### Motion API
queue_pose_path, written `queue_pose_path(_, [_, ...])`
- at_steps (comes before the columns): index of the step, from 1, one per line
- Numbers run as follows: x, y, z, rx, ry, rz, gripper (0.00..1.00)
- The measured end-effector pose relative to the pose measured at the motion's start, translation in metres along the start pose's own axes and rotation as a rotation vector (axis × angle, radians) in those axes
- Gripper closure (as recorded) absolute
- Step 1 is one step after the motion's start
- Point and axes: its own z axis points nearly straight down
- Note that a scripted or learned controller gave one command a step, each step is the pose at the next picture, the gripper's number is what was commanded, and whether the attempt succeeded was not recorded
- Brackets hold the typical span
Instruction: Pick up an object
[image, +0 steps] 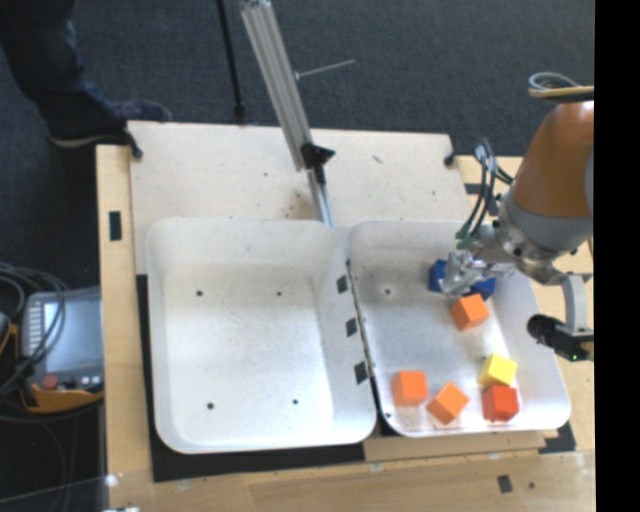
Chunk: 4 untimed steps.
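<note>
The hand (462, 281) sits low in the right bin (400, 250), right over a blue block (441, 274) that peeks out on both sides of it. Whether its grip is open or closed on that block I cannot tell; the metal parts blur together from this slanted angle. Just below the hand lies an orange cube (469, 311), almost touching it. Further toward the bin's near edge are a yellow block (499, 370), a red cube (501, 402) and two more orange cubes (409, 387) (449, 402).

The step in hand looks like the grasp on the blue block. To do it well, I'd judge the hand should be centred over the block with its grip across two flat faces, settle fully before closing, and lift straight up (a sideways drag would likely knock the orange cube beside it).

The left bin (250, 330), well away from the hand, sits beside the right one on a pale board surface (220, 170) with a metal pole (285, 90) rising behind. Dark carpet (420, 60) surrounds the surface, and a control pendant (60, 345) with cables rests far to the left.
</note>
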Motion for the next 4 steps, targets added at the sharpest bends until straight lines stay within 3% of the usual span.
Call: queue_pose_path(4, [0.194, 0.054, 0.014, 0.0, -0.001, 0.004, 1.0])
